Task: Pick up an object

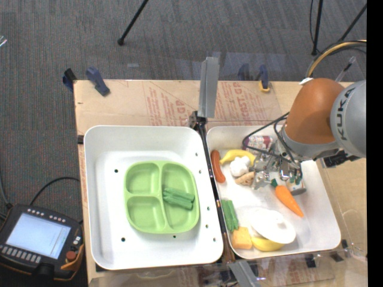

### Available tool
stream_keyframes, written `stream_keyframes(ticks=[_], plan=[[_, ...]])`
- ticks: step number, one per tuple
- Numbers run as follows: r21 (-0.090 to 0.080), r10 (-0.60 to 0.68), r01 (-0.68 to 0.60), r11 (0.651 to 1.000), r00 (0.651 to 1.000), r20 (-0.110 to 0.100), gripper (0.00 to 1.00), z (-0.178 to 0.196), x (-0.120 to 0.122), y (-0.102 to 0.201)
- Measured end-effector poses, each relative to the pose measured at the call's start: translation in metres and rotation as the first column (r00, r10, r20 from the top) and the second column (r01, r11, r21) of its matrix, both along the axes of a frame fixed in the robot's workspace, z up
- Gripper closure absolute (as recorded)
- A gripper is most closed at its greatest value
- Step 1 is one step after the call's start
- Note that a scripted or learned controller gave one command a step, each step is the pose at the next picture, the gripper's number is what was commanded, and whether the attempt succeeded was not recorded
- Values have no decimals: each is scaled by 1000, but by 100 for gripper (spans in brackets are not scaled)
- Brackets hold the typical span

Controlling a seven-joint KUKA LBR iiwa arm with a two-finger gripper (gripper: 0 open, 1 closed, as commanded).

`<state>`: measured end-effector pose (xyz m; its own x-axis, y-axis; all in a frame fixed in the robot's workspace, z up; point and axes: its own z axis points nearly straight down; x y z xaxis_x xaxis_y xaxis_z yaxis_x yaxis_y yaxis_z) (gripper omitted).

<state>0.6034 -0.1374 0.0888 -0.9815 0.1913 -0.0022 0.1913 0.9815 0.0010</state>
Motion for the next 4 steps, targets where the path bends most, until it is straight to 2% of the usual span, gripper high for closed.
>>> stream_keyframes(ticks=[1,2,3,4], plan=[[0,1,-1,1000,1000,0,0,0,0,0],[0,11,-11,1000,1000,1,0,0,-67,-5],[2,-105,105,994,994,-25,0,-2,27,10],[0,-152,152,988,988,-4,0,-2,-46,-19]])
